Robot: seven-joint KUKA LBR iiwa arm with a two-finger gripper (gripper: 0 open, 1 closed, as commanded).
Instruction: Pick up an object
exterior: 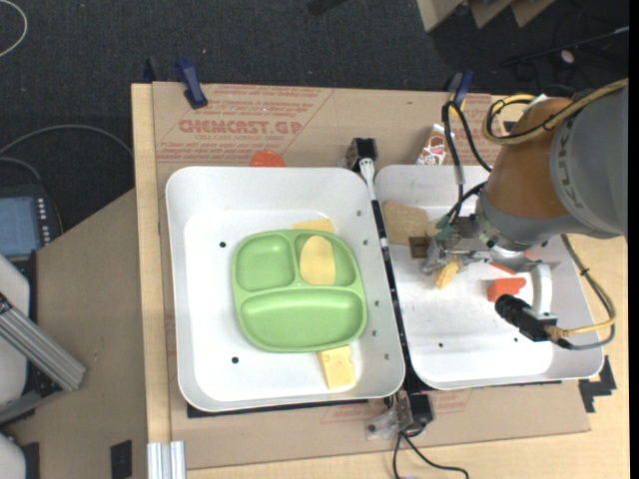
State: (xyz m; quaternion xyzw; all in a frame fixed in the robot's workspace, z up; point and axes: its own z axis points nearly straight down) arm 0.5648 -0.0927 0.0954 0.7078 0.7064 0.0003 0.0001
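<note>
The gripper (446,259), finger state unclear, sits over a yellow object (445,273) in the right bin (479,367), near the dividing rim; an orange piece (506,287) lies just beside.

My arm (569,168) runs off the right edge and covers part of the right bin (469,362); pincer (446,259) fingers too small to resolve.

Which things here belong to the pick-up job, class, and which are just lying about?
In the job:
- gripper, low in the right bin
- small yellow piece at its tip
- brown block beside it
- orange piece

Lying about:
- green divided tray in the left bin
- yellow piece in the tray
- yellow piece below the tray
</note>
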